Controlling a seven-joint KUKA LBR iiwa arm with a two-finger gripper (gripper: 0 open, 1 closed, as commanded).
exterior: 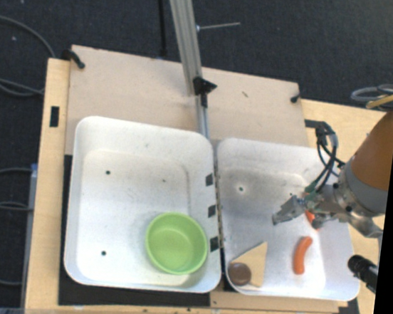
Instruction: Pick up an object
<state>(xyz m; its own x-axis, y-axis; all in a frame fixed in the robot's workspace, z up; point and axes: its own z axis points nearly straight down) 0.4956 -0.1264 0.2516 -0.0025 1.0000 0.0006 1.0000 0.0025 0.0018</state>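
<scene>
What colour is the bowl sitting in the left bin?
Light green. The bowl shows best in the camera view, near the front right corner of the left bin.

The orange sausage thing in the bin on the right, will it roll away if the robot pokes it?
Probably, if poked from the side: the orange sausage looks long and rounded, lying flat on the right bin's smooth floor. It may also slip out of a pinch, since it looks narrow with rounded ends. It seems small, so likely light. The gripper hangs just above it.

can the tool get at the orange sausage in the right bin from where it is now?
Probably yes. The orange sausage lies alone on the right bin's floor just below the tool, apart from the tan wedge, with nothing over it.
</scene>
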